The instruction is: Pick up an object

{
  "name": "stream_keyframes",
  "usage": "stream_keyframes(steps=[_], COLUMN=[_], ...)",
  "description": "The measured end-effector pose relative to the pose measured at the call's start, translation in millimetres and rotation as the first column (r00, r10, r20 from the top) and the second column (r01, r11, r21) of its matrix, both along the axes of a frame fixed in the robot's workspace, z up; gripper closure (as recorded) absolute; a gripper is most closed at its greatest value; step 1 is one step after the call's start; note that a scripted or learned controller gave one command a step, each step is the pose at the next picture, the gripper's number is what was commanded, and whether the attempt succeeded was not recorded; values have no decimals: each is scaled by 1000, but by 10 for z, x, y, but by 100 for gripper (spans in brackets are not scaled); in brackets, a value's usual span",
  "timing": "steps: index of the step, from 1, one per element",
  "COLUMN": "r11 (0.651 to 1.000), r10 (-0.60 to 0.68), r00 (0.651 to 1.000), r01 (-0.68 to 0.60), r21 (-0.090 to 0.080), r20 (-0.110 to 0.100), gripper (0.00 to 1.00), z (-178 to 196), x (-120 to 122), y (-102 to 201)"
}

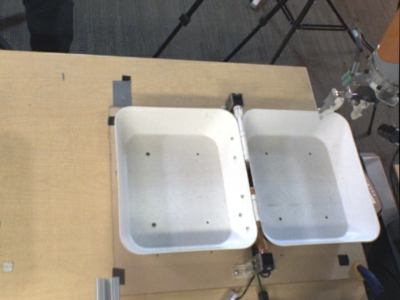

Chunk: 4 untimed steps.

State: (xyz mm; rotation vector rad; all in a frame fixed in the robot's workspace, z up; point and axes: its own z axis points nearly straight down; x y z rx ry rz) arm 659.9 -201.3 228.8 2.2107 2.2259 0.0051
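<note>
— What do we see at the left?

— We see the pale wooden bench [56, 167], and on it the left bin [122, 186], a shallow white tray with rounded corners. A small grey bracket [122, 93] stands just beyond its far left corner. We count four small dark dots on the bin's floor, one towards each corner.

— And in the middle?

— The two bins sit side by side, rims touching. A black clamp [235, 100] sits at the far end of the seam between them, and a clear clip with a cable [252, 269] sits at the near end.

— Then the right bin [361, 186]?

— It is the same white tray, with the same four dots on its floor.

— Where is the gripper [339, 100]?

— It hangs at the far right corner of the right bin, just over the rim, and the grey arm [384, 74] with its orange band comes in from the right edge. We cannot tell whether the gripper is open or closed; it is too small and cluttered.

— And the object to pick up, relative to the jaws?

— We cannot make out an object between them, and we cannot tell where it lies.
</note>
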Motion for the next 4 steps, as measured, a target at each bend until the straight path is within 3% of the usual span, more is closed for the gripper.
stream_keyframes(steps=[1,2,3,4], r11=[998,941,946,939], r10=[60,339,323,345], r00=[998,941,946,939], r01=[-60,-339,-323,-345], r21=[3,-4,-3,-4], r20=[2,5,5,-10], gripper=[0,0,0,0], z=[-1400,-1390,-1403,-1406], x=[-8,-720,-197,81], y=[5,246,532,789])
